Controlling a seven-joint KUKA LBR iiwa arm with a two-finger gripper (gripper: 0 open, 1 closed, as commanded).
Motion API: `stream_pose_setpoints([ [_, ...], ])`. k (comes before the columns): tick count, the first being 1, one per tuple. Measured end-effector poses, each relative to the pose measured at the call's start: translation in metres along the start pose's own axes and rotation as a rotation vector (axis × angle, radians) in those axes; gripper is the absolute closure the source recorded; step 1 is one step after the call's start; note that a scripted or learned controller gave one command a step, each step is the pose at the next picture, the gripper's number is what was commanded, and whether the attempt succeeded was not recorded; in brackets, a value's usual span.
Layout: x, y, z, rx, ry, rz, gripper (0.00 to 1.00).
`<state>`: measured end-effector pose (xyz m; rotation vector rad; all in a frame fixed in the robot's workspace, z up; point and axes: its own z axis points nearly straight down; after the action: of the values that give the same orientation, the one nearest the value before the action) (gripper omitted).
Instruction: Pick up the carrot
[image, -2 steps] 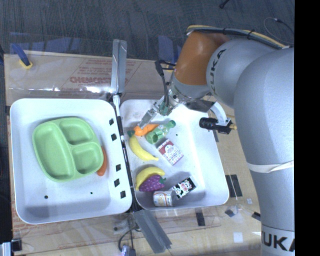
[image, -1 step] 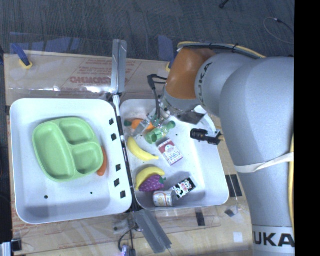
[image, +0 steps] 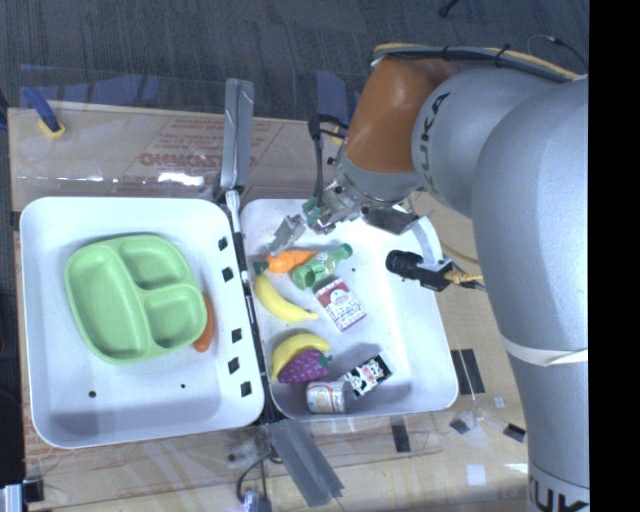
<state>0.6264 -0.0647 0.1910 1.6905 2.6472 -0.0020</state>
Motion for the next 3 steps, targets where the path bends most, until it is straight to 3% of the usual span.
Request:
stream_pose_setpoints([
  [1, -0.041, -0.002, 0.086, -0.007, 0.000, 0.208, 0.00],
  [2, 0.022, 0.035, 0.000, 0.000, 0.001, 0.141, 0.00],
  [3, -0.027, -0.023, 0.038, 0.001, 0.001, 0.038, 0.00],
])
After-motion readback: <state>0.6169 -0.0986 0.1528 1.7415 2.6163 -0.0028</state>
